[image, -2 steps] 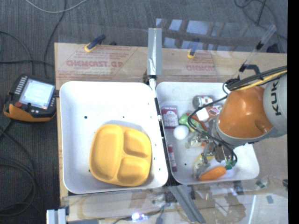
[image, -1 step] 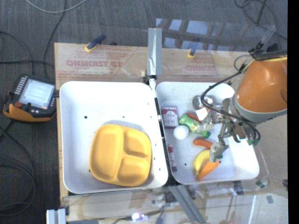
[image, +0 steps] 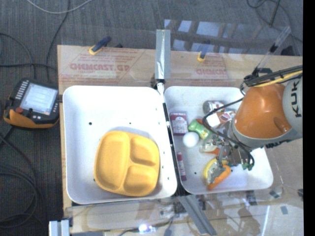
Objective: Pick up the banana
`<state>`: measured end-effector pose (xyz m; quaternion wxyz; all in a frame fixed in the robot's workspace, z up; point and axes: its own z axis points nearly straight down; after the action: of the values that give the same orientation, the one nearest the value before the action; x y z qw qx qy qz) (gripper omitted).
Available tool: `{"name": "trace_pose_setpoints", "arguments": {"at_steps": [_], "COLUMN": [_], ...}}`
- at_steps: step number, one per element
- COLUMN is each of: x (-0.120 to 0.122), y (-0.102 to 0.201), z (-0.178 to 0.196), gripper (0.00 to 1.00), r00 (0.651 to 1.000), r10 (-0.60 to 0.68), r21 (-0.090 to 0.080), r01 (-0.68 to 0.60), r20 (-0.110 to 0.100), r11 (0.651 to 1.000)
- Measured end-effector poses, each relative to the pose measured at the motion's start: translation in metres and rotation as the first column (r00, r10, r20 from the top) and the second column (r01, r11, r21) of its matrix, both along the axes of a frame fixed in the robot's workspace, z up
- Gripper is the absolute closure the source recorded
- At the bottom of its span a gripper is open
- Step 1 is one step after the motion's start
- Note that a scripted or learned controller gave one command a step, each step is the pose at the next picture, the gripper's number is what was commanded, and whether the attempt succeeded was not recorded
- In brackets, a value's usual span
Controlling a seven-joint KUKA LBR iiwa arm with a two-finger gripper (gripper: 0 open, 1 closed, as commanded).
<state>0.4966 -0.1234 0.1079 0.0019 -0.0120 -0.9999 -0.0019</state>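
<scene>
The banana [image: 210, 169] is a short yellow curved piece near the front of the right bin [image: 258, 178]. An orange carrot-like piece [image: 219, 177] lies against its right side. My gripper [image: 228, 156] hangs from the orange wrist band [image: 260, 113] and sits low over the bin, just above and right of the banana. Its tip overlaps the clutter there, and nothing can be made out held in it.
A yellow divided plate [image: 128, 163] lies in the left bin [image: 83, 107]. In the right bin are a can [image: 214, 106], a dark red packet [image: 178, 122], a green object [image: 199, 128], a white ball [image: 190, 139] and a thin dark red stick [image: 181, 165].
</scene>
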Motion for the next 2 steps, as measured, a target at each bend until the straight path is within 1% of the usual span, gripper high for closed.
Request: {"name": "trace_pose_setpoints", "arguments": {"at_steps": [1, 2], "x": [-0.007, 0.047], "y": [0.014, 0.019], "z": [-0.018, -0.019], "gripper": [0.00, 0.00], "r00": [0.999, 0.998], "r10": [0.041, 0.059], "r21": [-0.007, -0.007], "r01": [-0.041, -0.059], "r20": [0.015, 0.013], "r11": [0.999, 0.998]}}
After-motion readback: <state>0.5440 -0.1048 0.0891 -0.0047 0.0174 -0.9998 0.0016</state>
